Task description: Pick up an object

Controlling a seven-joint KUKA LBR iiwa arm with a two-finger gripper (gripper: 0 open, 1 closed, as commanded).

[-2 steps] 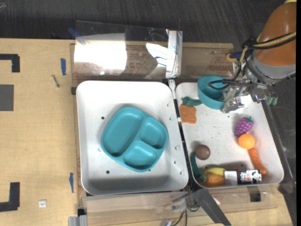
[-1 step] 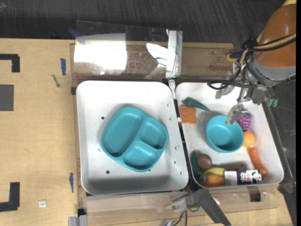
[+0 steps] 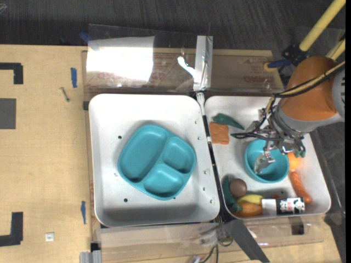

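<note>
My gripper (image 3: pixel 267 159) hangs over the right bin (image 3: pixel 321 201), low inside a teal bowl (image 3: pixel 258 169) that sits in the bin's middle. The arm's orange band (image 3: pixel 310 89) is above and to the right of it. Around the bowl lie an orange block (image 3: pixel 219 134), a small teal piece (image 3: pixel 227 120), a brown round object (image 3: pixel 238 187), a yellow banana (image 3: pixel 249 200), a white bottle (image 3: pixel 282 205) and an orange carrot (image 3: pixel 300 185). Nothing can be seen held in the gripper.
The left bin (image 3: pixel 104 114) holds a teal divided plate (image 3: pixel 157 160). A metal divider (image 3: pixel 203 64) stands behind the gap between the bins. Wooden bench surface (image 3: pixel 38 147) stretches to the left. A yellow pole (image 3: pixel 323 18) crosses the top right.
</note>
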